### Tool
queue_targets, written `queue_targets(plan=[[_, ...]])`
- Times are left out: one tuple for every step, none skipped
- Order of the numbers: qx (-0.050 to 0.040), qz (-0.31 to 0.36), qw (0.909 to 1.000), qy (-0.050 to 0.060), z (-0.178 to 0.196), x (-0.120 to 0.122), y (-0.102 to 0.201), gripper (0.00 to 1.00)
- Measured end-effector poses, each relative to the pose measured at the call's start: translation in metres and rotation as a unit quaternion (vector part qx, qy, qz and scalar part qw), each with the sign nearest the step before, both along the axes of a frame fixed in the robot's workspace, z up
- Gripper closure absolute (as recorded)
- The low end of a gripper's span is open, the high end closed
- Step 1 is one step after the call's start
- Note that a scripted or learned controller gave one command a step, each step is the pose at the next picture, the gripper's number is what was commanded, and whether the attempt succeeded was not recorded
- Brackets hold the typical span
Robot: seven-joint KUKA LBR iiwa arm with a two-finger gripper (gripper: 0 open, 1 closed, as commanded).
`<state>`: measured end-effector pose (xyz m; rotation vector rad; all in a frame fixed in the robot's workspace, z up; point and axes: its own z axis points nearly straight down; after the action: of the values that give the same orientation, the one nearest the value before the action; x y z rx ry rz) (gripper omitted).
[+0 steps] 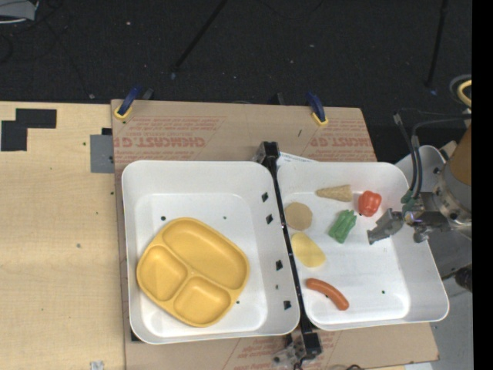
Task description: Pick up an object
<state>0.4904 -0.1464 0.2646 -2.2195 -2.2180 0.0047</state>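
So in the overhead camera view, the arm's two-finger pincer sat over the right-hand shallow white bin, near its right wall. Whether its fingers were spread or shut, can't tell from this angle; nothing was visibly between them.

Candidates for the pick were all in that bin: a small red toy pepper and a green toy vegetable closest to the pincer, a tan cone-shaped piece up near the back rim, a round tan cookie-like disc and a pale yellow lump by the divider, and an orange-red toy sausage toward the front. The left white bin just held a yellow three-compartment plastic plate.

Looked like the approach stage, nothing lifted yet. Next move would probably need the pincer lining up above one item and dropping straight down.

Room-wise, the sausage had open floor all round. The pepper and green piece sat near each other, so tighter there. The disc and lump nearly hugged the divider wall.
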Motion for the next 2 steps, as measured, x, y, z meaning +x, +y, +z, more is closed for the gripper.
queue_targets(plan=[[-0.0003, 0.0, 1.0, -0.002, 0.002, 0.001, 0.0, 0.0], [0.0003, 0.001, 1.0, 0.001, -0.058, 0.004, 0.006, 0.0]])
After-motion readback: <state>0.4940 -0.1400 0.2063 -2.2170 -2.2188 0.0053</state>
